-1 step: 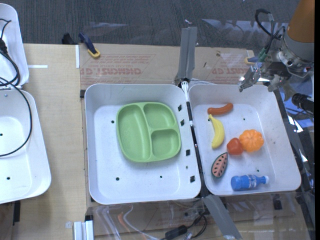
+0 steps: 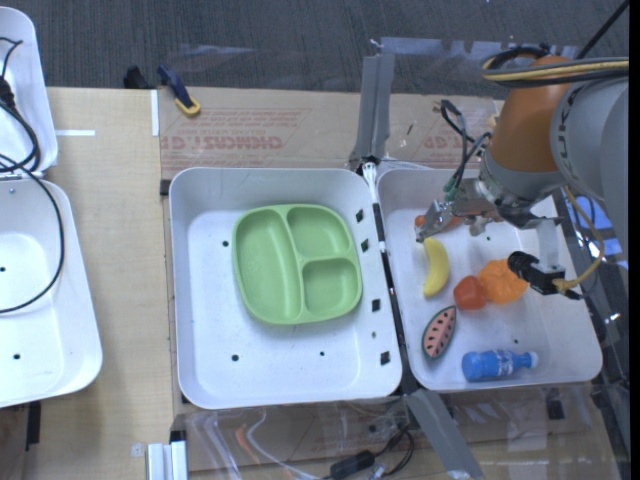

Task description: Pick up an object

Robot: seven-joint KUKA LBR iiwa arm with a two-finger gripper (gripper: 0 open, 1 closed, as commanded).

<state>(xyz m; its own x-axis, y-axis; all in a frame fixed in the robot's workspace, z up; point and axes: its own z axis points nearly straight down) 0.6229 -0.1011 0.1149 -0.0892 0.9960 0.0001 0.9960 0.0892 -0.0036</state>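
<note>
Hovering in the right bin [image 2: 580, 363] with its fingers spread around nothing, the claw [image 2: 447, 218] sits just above the upper tip of the banana [image 2: 435, 268], whose long axis runs down the view.

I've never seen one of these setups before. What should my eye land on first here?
Probably the green divided plate, lying alone in the left bin. Next, the grey arm with its orange band, reaching in from the right, with its gripper just above a banana in the right bin. Near the banana lie a watermelon slice, orange and red pieces, and a blue bottle.
</note>
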